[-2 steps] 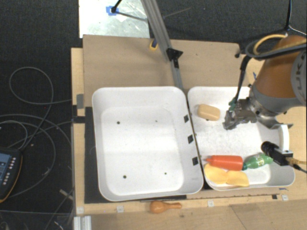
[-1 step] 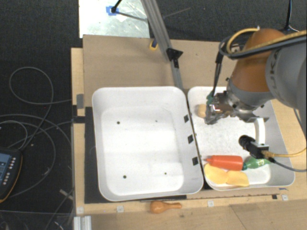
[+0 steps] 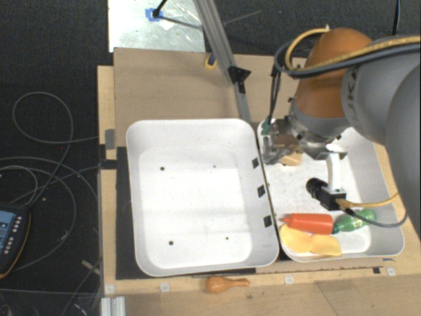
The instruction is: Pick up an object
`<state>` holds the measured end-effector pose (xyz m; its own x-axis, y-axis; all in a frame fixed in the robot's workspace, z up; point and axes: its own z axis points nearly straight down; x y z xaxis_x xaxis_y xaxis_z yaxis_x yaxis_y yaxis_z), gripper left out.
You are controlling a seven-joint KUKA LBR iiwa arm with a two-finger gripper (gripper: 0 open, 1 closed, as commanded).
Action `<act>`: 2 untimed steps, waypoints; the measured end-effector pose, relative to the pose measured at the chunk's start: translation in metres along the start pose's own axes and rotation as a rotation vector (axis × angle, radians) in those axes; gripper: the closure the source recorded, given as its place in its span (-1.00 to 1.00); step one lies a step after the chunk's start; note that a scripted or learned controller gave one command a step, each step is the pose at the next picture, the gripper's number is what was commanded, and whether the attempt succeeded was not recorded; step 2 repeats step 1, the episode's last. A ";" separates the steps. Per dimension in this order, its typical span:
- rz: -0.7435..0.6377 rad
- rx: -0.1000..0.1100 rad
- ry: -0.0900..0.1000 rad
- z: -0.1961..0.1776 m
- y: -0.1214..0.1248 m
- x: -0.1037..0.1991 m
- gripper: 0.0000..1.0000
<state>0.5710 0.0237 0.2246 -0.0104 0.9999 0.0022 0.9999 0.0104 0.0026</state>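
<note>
Grey arm (image 3: 375, 84) with its orange band took up most of the right side, reaching in over the right bin (image 3: 388, 245). Under it the brown tabletop (image 3: 171, 87) carried both white bins, and the left bin (image 3: 191, 189) had only a few dark specks on its floor.

So how far along was it? Early or mid-attempt, I'd say. The pincer (image 3: 279, 150) was down low at the back-left corner of the right bin, just beside the wall the two bins share. A small tan block (image 3: 291, 157) sat right at it, touching or nearly so, but the wrist covered the tips and I couldn't tell if they were apart, together, or clamped on that block. Nothing was clearly lifted, so I'd judge the pick as not done yet: getting a firm grip and raising it were still left.

The block looked like a pale wooden or foam chunk, small and boxy, probably light and easy to pinch if the tips landed square on it.

Other stuff lay at the front of the right bin, well apart from the pincer: a carrot (image 3: 308, 223) with its green top (image 3: 355, 220), and two yellow pieces (image 3: 309, 243) just in front of it. A little tan gourd thing (image 3: 225, 283) sat on the tabletop outside the bins.
</note>
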 end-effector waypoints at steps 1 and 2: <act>-0.001 -0.001 0.001 -0.012 0.013 0.056 1.00; -0.001 -0.001 0.001 -0.012 0.013 0.056 1.00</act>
